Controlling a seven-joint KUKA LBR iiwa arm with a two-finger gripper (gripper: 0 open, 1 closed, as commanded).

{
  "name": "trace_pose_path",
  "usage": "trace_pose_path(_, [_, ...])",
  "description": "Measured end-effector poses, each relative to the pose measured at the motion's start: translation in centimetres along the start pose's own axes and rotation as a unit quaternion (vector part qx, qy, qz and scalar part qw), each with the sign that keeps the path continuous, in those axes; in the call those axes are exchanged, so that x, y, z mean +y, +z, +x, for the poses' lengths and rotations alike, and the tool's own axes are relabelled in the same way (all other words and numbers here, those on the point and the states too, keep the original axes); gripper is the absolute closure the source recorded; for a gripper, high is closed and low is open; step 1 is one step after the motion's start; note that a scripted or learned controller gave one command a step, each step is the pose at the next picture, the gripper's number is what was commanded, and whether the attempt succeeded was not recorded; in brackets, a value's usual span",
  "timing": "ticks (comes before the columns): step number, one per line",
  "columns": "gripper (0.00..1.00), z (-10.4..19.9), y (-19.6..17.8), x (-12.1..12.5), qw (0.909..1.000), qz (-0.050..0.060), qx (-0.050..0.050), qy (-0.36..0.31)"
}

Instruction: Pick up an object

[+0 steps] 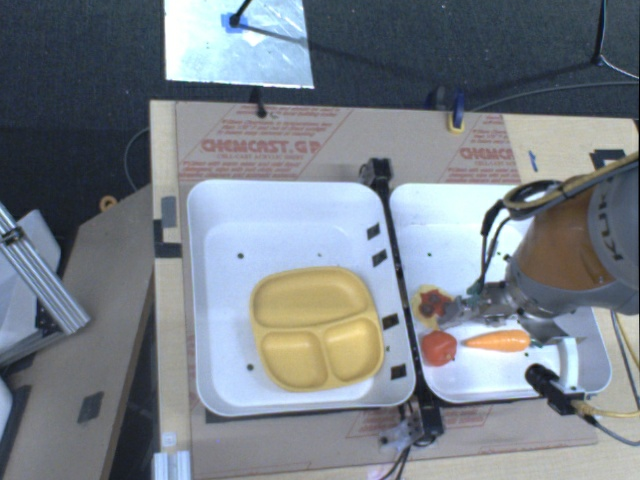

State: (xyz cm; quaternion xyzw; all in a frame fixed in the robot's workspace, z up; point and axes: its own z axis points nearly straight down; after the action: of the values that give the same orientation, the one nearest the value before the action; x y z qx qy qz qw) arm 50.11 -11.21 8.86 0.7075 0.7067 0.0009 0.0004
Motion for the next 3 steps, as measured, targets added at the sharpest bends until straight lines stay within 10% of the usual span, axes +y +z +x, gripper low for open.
trace_pose_path(1, [1.0, 0.2, -1.3, 0.2, 1.0, -0.002, 0.001, -0.002])
trace_pose_path(3, [1.0, -0.3, -12.9, 0.8, 1.0, -0.001, -0.001, -0.002])
